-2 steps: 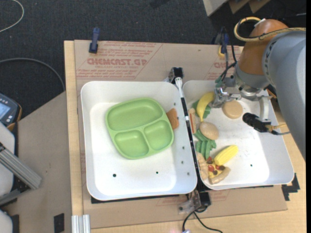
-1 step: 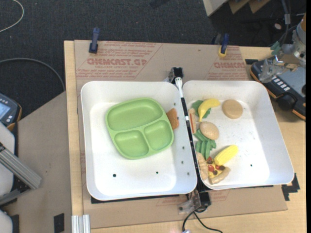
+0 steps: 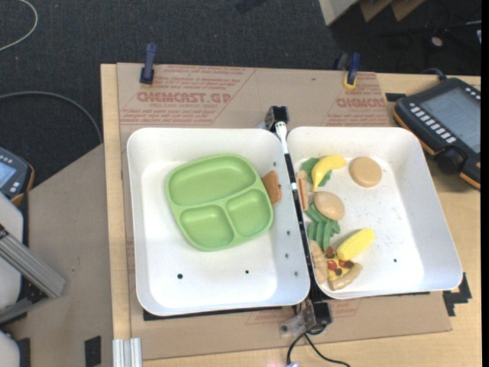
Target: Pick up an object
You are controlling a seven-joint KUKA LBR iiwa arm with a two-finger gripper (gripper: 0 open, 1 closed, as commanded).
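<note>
1. I see two white bins side by side on the desk (image 3: 114, 205). The left bin (image 3: 153, 266) holds a green divided plate (image 3: 220, 202) with three compartments, lying flat near the bin's middle.
2. A small brown piece (image 3: 272, 187) lies just beside the plate's right edge, close to the wall between the bins.
3. The right bin (image 3: 412, 228) holds the toy foods, all gathered along its left side.
4. At the top there is a yellow banana (image 3: 328, 167) lying over something green (image 3: 312, 170), and a round tan bun (image 3: 366, 171) just to the right of it.
5. Below them I see a beige rounded piece (image 3: 328, 204), then green leafy or bean-like pieces (image 3: 321, 228) under it.
6. Lower lies a yellow corn cob (image 3: 355, 243), tilted, and near the bin's front-left corner a pizza slice (image 3: 341, 270) with red spots.
7. A thin orange stick (image 3: 302, 191) lies along the left wall of this bin; I cannot tell what it is.
8. The brown board under the bins carries red print, "CHEMCAST G.P" (image 3: 183, 95), repeated partly at the right.
9. A black handheld pendant (image 3: 447, 121) rests at the right edge of the desk.
10. About the jaws, I cannot tell if they are apart or together.
</note>
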